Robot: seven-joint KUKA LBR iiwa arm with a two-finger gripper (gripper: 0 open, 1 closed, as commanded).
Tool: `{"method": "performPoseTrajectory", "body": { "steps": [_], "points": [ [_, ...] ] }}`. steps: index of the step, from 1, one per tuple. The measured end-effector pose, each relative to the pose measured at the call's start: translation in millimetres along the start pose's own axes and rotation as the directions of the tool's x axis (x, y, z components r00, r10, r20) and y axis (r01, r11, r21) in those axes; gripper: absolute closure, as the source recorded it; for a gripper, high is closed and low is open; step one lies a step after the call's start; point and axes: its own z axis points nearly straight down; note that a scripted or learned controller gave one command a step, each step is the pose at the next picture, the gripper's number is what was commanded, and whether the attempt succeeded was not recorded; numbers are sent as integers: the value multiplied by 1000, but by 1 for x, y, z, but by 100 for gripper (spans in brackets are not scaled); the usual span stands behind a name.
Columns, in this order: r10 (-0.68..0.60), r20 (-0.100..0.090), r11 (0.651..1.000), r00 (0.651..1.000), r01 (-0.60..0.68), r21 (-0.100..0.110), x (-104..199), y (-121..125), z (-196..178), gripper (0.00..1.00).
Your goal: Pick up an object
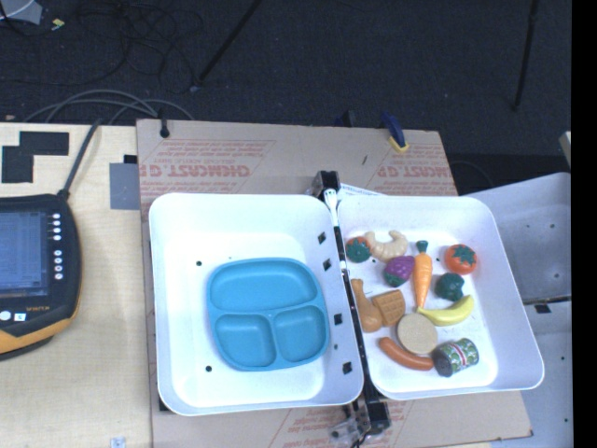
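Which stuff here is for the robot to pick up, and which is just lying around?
For picking:
carrot
banana
tomato
sausage
can
grapes

Just lying about:
blue tray
handheld screen
cardboard
cables

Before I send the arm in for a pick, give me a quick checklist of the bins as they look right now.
1. Pickable items present: ok. The right white bin holds toy foods, including an orange plastic carrot, a yellow plastic banana and a red plastic tomato.
2. Items spaced for a grasp: not ok. The round tan disc touches the banana and the red sausage; most pieces crowd together.
3. An isolated candidate: ok. The tomato sits apart near the far right.
4. Drop area: ok. The blue three-compartment plastic tray lies flat in the left white bin.
5. Nothing spilled outside the bins: ok.
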Motion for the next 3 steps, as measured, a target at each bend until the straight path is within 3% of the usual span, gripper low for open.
{"method": "performPoseTrajectory", "body": {
  "steps": [1, 2, 3],
  "points": [
    [-7, -4, 1000, 1000, 7, 6, 5, 40, 103, 100],
    [-7, 1, 1000, 1000, 7, -15, 46, 36, -29, 100],
    [4, -4, 1000, 1000, -3, 10, 0, -20, 81, 100]
  ]
}}
